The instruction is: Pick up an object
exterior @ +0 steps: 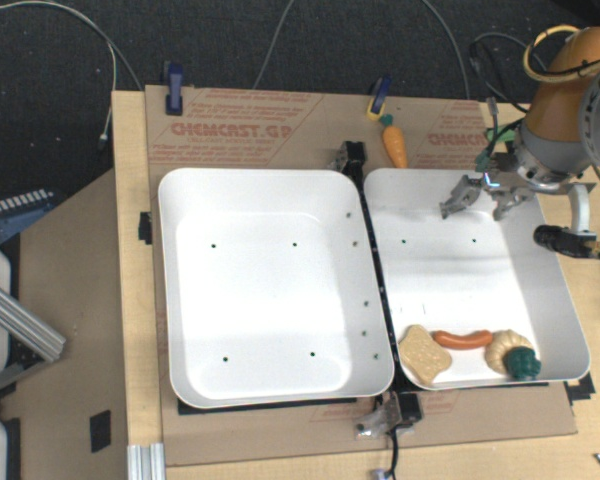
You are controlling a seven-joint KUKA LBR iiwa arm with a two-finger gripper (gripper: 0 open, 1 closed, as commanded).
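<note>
Left bin (pixel 270 193): white and shallow, in the middle left of the frame; I see no object lying inside it
Counter (pixel 280 118): a brown board carries both bins; a small carrot-like toy (pixel 394 144) lies on it just above the right bin, outside the rim
Right bin (pixel 460 268): white, right of centre; its objects are all gathered at the lower edge
Cracker-like piece (pixel 424 354): pale tan, at the lower left corner of the right bin
Sausage (pixel 462 340): orange-red, lying flat just right of the cracker-like piece, perhaps touching it
Round toy (pixel 513 356): beige with a dark green part, at the lower right, close to the end of the sausage
Claw (pixel 485 196): over the upper part of the right bin, fingers spread apart with nothing between them, well apart from the objects
Step in hand: my judgement is that the approach is not begun
How to do it well: travel toward the lower edge, choose the sausage, put the fingers across its narrow width, go down straight, avoid pushing the neighbours or the bin wall
</note>
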